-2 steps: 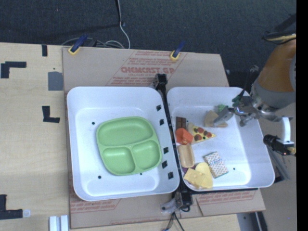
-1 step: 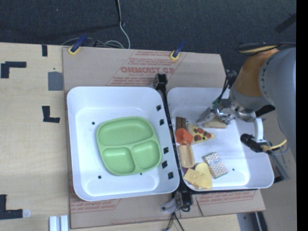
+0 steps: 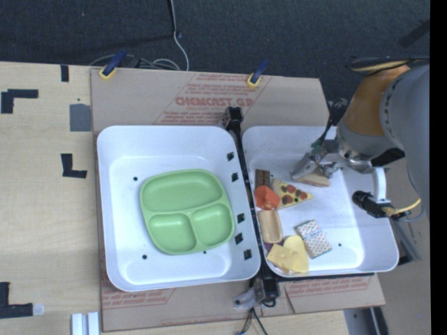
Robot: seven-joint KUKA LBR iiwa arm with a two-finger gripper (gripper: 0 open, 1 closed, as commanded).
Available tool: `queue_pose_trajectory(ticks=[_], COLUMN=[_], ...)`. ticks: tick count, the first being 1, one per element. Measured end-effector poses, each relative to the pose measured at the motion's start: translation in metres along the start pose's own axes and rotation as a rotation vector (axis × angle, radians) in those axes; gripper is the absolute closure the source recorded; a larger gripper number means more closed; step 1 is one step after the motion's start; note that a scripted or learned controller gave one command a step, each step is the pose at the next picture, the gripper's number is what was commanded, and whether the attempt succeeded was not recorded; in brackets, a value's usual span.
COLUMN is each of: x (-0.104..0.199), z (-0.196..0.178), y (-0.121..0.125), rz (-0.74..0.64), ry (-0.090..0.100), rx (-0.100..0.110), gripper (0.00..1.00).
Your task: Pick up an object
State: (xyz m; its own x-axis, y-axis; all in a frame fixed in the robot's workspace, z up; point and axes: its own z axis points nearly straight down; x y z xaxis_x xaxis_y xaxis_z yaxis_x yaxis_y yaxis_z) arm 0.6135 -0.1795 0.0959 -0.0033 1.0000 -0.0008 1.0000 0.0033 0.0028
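Arm (image 3: 391, 117) hangs jaws spread over tan wedge (image 3: 318, 181), its length running left-right.

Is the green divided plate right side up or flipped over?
Right side up. The plate lies flat in the left bin, and its three hollow compartments face the camera.

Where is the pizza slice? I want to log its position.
In the camera view, the pizza slice lies in the right bin, near its left wall, just right of the orange piece.
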Motion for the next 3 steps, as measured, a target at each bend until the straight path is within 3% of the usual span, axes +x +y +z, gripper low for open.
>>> queue_pose_trajectory(ticks=[1,2,3], x=[0.040,0.124,0.173], z=[-0.047,-0.092,-0.088], y=[0.057,0.057,0.013], rz=[-0.003,-0.007,-0.002], ry=[0.002,0.004,0.002], rx=[0.003,-0.001,0.007], gripper=[1.00,1.00,1.00])
